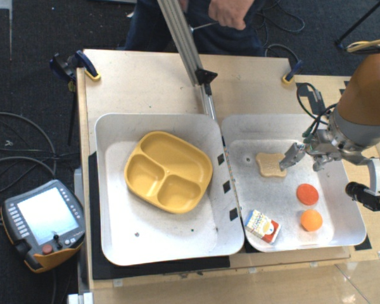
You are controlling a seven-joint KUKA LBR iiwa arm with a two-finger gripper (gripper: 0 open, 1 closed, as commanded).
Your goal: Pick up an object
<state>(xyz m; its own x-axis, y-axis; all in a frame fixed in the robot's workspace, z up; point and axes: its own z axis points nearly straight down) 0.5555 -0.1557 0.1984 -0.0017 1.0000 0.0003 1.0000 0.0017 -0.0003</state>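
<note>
- The tool (pixel 307 159) hangs over the right bin (pixel 348 233) with its fingers spread apart, gripping nothing.
- The toast slice (pixel 270 164) lies just left of its left finger.
- Red ball (pixel 308 194) and orange ball (pixel 311 220) sit below.

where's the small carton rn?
The small carton lies in the right bin, at its near left corner by the divider between the bins. The orange ball is its nearest neighbour, to its right in the camera view.
</note>
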